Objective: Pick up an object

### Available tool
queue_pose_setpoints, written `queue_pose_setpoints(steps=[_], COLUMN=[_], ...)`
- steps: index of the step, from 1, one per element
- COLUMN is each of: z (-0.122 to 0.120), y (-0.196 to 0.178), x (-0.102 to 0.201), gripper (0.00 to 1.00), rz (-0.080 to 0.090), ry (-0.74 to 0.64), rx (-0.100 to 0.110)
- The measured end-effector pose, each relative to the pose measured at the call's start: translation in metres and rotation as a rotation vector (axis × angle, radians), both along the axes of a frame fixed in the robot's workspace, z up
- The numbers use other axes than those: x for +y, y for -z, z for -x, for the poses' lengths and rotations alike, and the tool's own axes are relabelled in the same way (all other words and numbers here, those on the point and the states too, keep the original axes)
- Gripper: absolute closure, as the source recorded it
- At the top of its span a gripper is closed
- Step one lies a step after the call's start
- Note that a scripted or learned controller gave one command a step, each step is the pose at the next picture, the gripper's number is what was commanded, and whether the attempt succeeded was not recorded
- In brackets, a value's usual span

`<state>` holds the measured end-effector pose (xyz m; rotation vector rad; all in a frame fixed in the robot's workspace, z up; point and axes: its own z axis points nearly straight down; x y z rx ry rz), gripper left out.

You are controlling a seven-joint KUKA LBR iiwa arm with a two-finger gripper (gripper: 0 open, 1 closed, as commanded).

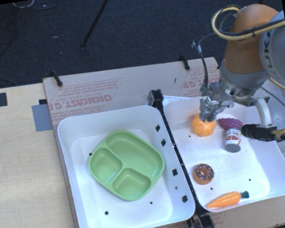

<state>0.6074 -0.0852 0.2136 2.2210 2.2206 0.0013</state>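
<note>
Right bin (pixel 273 181) (roomy centre): hand (pixel 207 112) over orange fruit (pixel 203 126) near far edge; grip unclear.

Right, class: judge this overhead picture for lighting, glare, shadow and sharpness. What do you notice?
In the camera view the light is even and soft: the shallow white right bin looks bright, nearly washed out, while the dark floor behind stays dim. The green divided plastic plate shows only faint shadows. The grey two-finger gripper over the orange toy fruit looks slightly soft.

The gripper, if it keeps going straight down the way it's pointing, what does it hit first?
Most likely the orange fruit: the gripper sits right above it in the right bin. Depth is hard to judge from this slanted view.
</note>
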Motion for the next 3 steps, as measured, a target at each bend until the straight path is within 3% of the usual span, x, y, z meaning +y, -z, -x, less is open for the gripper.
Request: queue_pose_setpoints(steps=[1, 3], z=[0.023, 0.076], y=[0.009, -0.011], x=[0.048, 0.133], gripper=[1.00, 1.00], rz=[-0.002, -0.001], ry=[-0.003, -0.004], rx=[0.007, 0.006])
